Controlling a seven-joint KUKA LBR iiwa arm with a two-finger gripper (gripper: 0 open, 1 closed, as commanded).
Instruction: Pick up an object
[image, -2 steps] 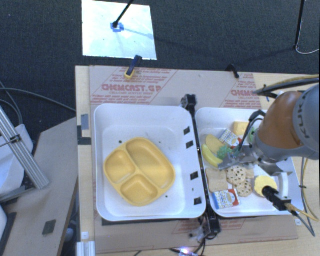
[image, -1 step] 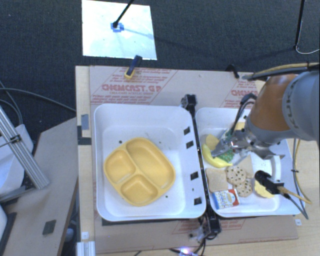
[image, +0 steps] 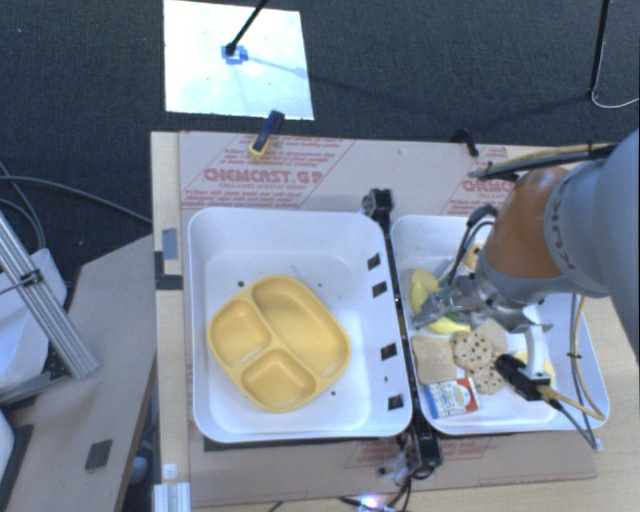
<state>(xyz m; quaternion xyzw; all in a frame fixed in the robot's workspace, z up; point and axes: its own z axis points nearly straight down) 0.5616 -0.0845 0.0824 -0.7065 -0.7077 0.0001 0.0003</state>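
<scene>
A dark carpet floor (image: 80, 90) surrounds the bench. A shiny pale sheet (image: 238, 60) lies on the carpet at the top. The bench top is a brown board (image: 300, 165) with red printed letters. At the left stands a metal frame (image: 40, 300).

bench (image: 290, 160) bears left bin (image: 200, 300), right bin (image: 590, 370).

arm: enters from right, bent downward | end effector (image: 437, 310): low, pointing left | orange band above wrist
</scene>
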